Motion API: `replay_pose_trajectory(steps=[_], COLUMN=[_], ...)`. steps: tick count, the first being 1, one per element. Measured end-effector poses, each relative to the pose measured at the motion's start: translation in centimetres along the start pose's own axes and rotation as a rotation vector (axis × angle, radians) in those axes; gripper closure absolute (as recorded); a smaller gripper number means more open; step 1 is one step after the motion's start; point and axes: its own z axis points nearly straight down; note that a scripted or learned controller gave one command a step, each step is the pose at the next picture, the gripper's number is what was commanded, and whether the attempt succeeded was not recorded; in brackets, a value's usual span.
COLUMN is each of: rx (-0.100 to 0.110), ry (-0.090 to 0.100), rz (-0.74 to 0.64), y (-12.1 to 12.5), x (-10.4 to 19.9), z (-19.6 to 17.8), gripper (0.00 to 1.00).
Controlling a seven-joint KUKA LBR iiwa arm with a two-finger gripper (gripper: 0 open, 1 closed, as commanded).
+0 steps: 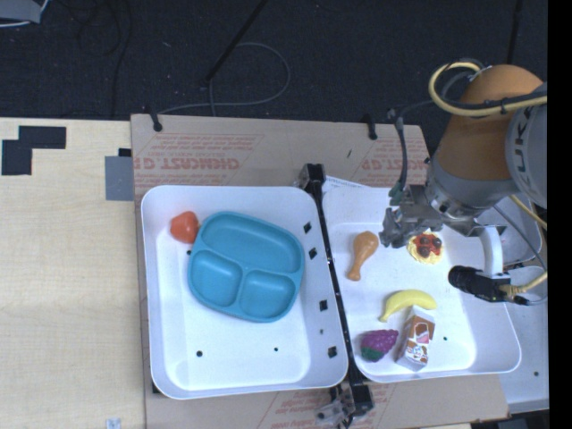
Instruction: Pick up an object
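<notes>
Apparently mid-approach, the pincer hung near the right white bin's far edge, between a tan plastic drumstick and a small pizza-like toy; its opening couldn't be told. Next, it needed to descend onto one.

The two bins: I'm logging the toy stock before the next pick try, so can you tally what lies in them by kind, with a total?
Toy foods: 6, namely tomato, chicken drumstick, pizza slice, banana, grapes, carton
Divided plates: 1, the blue plate
Total: 7
</notes>
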Motion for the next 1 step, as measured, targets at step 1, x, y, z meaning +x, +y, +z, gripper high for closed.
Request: replay_pose_trajectory(steps=[1], rx=[0.002], ry=[-0.001], rz=[0.001], y=[-1.16], x=[4.84], z=[1.01], gripper=[1.0])
